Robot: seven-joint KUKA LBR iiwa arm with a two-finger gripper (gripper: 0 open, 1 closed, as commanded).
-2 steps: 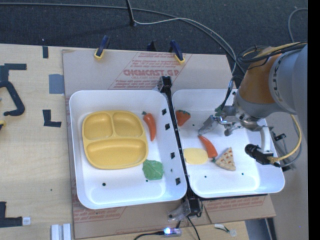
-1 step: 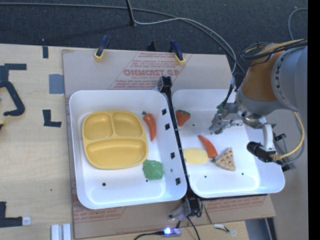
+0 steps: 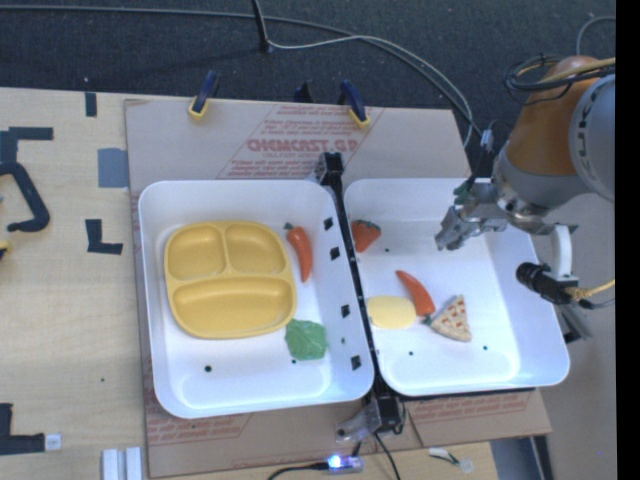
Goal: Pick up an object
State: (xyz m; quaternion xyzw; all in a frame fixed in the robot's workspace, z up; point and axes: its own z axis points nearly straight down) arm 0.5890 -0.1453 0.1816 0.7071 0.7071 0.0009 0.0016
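While gripper (image 3: 452,236) hovers, red pepper (image 3: 415,290) lies below-left, apart.

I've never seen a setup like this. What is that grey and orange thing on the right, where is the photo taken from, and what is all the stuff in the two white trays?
The grey and orange thing is a robot arm. At its tip is a gripper, a two-finger hand for picking things up. It hangs over the upper part of the right bin, and nothing shows between its fingers.

The photo comes from one fixed camera above the bench, looking down at a slant.

The items are toy foods. In the left bin lie a yellow divided plate, an orange carrot beside it, and a green leafy piece below the plate. In the right bin lie a small red and green piece by the divider, a red pepper, a pale yellow piece, and a pizza slice.

The arm's job is to pick up one object.
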